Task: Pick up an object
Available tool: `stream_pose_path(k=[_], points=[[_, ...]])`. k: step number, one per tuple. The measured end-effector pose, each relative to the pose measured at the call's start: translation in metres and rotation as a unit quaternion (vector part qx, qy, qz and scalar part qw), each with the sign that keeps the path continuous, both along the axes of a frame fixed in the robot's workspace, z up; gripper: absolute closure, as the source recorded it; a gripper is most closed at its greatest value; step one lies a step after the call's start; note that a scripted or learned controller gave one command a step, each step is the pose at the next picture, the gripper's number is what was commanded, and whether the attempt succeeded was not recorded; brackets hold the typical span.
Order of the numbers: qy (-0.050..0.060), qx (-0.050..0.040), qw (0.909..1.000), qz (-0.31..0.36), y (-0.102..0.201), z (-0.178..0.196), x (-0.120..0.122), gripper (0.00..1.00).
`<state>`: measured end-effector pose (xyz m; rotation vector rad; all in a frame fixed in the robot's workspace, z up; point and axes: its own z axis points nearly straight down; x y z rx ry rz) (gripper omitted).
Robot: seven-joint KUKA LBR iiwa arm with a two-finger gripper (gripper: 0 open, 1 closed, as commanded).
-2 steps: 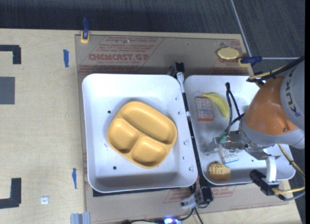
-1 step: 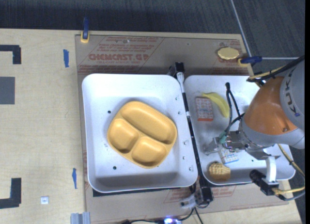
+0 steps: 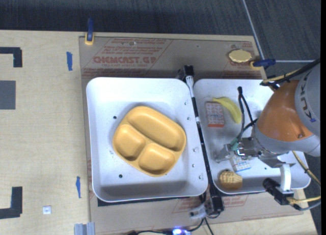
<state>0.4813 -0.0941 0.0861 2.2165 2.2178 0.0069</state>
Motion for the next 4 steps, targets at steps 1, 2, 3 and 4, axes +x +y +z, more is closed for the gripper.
stream_pose_path(k=[1,2,3,4], points=[[0.000,-0.0006,1.0000,-0.001,0.001,0.000,0.000,0.00],[0.001,0.0000,1.0000,0.001,-0.003,0.000,0.091,0.00],[0.003,0.0004,1.0000,-0.001,-0.011,0.000,0.028,0.00],[0.000,-0.0010,1.0000,0.000,-0.012,0.010,0.030,1.00]])
